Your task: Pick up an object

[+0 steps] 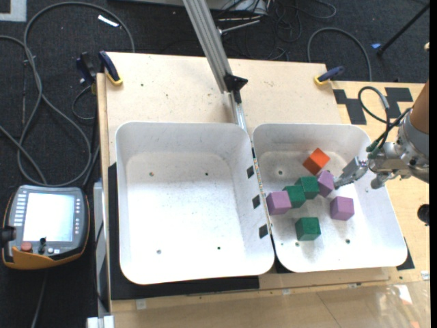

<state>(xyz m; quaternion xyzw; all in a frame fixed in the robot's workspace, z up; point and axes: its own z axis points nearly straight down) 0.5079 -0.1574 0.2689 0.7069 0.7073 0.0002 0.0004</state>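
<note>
Blocks [308,195] crowd right-centre of the right bin [382,248]; gripper [347,174] beside a purple one [326,182] (jaws' state unclear) may just nudge it.

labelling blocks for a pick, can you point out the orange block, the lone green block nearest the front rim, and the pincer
orange block [316,160], camera view, middle of its top face
lone green block [308,227], camera view, middle of its top face
pincer [352,170], camera view, at its fingertips, beside a purple block [326,182]
</note>
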